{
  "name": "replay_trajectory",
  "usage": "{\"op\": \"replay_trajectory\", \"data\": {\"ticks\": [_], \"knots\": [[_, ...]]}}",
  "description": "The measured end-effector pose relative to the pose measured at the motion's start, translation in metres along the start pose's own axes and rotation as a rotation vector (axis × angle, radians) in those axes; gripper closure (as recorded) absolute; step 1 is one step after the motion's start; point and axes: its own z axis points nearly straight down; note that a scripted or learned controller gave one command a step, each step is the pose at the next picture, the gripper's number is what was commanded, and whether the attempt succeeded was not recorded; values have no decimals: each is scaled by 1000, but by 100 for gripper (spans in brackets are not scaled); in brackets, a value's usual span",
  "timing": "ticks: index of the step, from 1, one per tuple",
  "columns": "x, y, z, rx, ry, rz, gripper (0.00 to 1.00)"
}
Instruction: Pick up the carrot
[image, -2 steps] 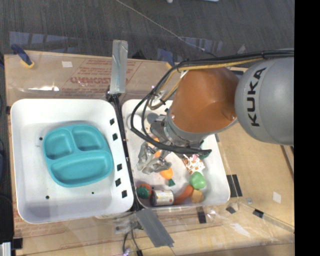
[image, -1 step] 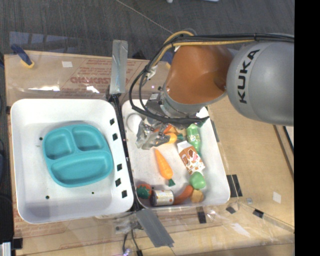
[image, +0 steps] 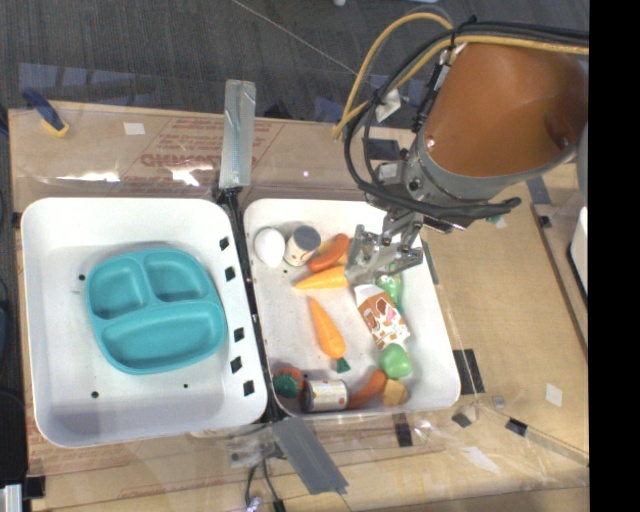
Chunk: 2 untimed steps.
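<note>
Jaws stand apart on the gripper (image: 385, 252), gripping nothing, over the right bin (image: 440, 345). Left of that bin, another bin (image: 50, 330) carries a teal plate (image: 155, 310). Inside the right bin, the carrot (image: 326, 328) lies mid-floor, near a snack packet (image: 383, 317) and an egg (image: 269, 245).

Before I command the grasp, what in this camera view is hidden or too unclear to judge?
- End effector: the wrist's orange band and cables crowd it; finger opening unreadable.
- Orange wedge-shaped piece: its right end runs under the end effector.
- Small red and orange pieces at the right-hand white bin's near wall: too small to identify.
- Orange toy carrot with green stem: in plain sight, untouched.
</note>
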Motion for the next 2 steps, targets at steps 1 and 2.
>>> {"op": "replay_trajectory", "data": {"ticks": [1, 2], "knots": [[-38, 86, 60, -15, 1, 57, 100], [-43, 59, 125, -14, 0, -266, 100]]}}
